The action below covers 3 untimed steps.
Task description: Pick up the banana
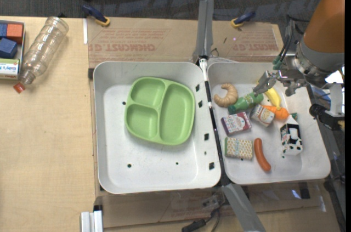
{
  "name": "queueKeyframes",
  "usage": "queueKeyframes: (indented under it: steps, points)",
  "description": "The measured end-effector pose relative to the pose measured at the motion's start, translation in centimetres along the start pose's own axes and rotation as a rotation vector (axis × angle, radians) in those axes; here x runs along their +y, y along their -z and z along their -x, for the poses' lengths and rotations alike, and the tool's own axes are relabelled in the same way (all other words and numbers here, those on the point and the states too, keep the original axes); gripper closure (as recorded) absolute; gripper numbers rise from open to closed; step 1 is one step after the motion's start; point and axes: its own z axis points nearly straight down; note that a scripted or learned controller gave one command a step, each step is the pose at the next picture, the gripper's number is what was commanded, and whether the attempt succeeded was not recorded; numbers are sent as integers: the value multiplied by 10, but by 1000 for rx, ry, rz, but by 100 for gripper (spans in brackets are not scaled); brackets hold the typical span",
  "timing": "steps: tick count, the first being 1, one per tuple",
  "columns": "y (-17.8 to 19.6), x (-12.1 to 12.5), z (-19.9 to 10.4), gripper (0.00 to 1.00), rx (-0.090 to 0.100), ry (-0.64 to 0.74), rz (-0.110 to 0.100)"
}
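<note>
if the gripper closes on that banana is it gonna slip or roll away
The banana looks like a smooth, glossy toy, so it could well slip between the fingers. Its curved shape probably makes it swivel rather than roll far. It lies crowded against the green bottle and carrot, so a nudge likely shifts them too.

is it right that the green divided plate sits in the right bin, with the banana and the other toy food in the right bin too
Not quite. The camera view shows the green divided plate in the left bin, alone. The banana and the other toy food do lie in the right bin, with the gripper just above the banana.
</note>
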Motion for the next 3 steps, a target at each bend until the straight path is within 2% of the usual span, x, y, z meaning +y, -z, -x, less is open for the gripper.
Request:
queueKeyframes:
  steps: [1, 2, 3]
  points:
    - [-127, -13, 59, 0, -1, 17, 3]
    - [-118, -13, 60, 100, 0, 14, 4]
    - [-133, 41, 105, 100, 3, 188, -19]
